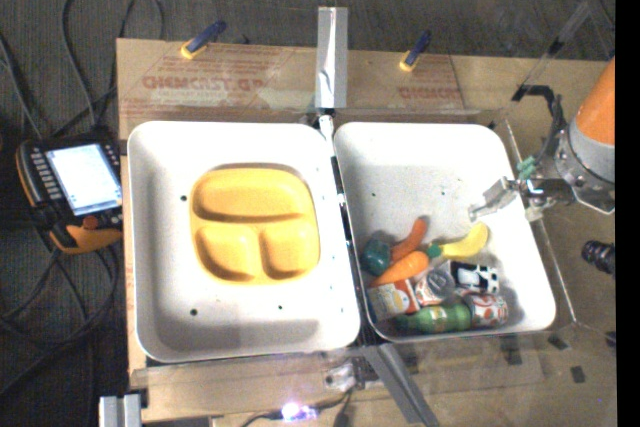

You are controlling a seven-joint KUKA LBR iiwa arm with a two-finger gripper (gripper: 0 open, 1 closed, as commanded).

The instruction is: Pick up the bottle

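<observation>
Since the green bottle (437, 318) lies on its side, wedged against other clutter along the near edge of the right bin (420, 150), the gripper (497, 199) could easily snag a neighbour like the carrot (410, 265) or banana (468, 240) instead. Honestly can't tell its grip state; it hovers over the bin's right side. The left bin (160, 215) holds a yellow tray (257, 222).

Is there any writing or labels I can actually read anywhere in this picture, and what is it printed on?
Red print on the cardboard sheet behind the bins: mirrored and faded, not readable.
Screen of the handheld controller at left: lit, text too small to read.
Labels on the green bottle and the packets beside it: blurred, not readable.
No text can be read for sure.
</observation>
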